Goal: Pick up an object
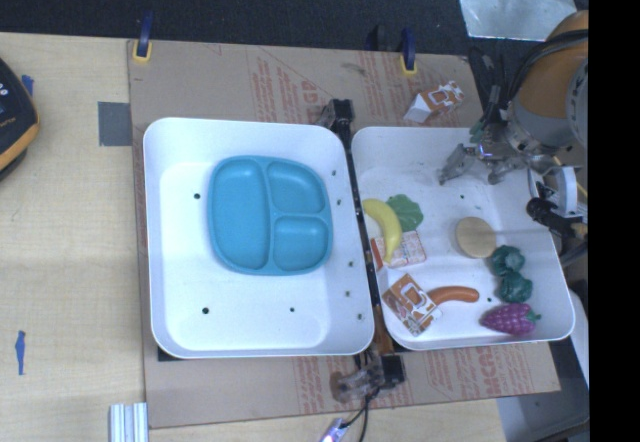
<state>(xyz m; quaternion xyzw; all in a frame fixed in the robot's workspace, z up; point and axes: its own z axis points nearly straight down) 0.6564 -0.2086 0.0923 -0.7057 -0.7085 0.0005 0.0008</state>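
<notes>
1. You see two white bins side by side; the left bin [175,230] holds a blue divided plate [268,213] near its middle.
2. The right bin [420,155] holds the small things, all lying toward its near half.
3. The arm [555,80] reaches in from the right, over the right bin's far corner.
4. The gripper [475,162] sits low over bare bin floor, its fingers spread apart with nothing between them.
5. A banana [384,224] lies by the left wall, touching a green leaf [405,210].
6. A sausage [452,295], a tan round cookie [476,236], purple grapes [508,319] and a snack packet [410,303] lie nearer you, well apart from the gripper.
</notes>
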